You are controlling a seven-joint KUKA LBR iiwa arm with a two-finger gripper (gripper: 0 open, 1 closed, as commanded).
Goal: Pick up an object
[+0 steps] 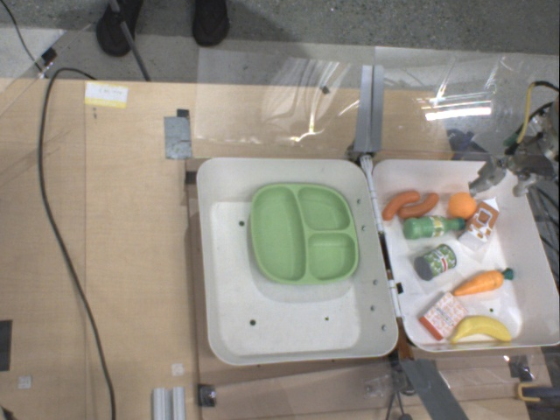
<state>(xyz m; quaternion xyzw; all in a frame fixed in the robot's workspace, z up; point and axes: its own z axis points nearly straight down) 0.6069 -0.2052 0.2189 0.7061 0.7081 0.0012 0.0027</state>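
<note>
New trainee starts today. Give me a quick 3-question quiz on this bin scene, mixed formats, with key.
1. True or false: the green plate lies in the left bin.
2. Which lies nearest the front rim of the right bin? A) banana B) orange C) sausages
3. Fill in: the can lies between the green bottle and the ____.

Key: 1 true; 2 A; 3 carton. The gripper hovers at the right bin's far edge.
</note>
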